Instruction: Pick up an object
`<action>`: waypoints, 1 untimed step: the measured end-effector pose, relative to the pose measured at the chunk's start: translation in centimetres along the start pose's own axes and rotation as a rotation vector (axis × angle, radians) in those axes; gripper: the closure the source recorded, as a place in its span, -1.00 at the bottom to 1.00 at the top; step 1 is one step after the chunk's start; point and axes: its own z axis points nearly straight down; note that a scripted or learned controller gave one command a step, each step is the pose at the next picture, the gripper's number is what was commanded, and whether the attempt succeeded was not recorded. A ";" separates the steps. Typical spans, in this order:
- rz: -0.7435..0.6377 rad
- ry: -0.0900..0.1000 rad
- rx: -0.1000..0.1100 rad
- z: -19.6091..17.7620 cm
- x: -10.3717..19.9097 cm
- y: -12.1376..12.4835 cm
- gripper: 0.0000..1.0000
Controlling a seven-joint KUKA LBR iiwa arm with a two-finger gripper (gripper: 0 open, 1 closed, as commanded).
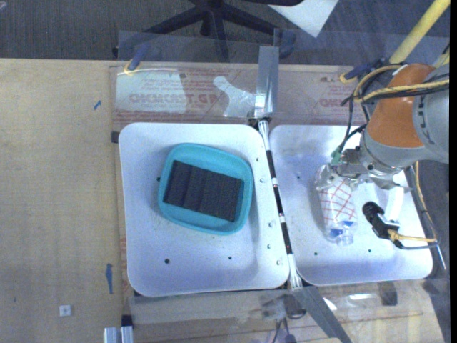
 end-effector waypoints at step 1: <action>-0.298 0.001 0.005 -5.2 3.3 2.5 1.00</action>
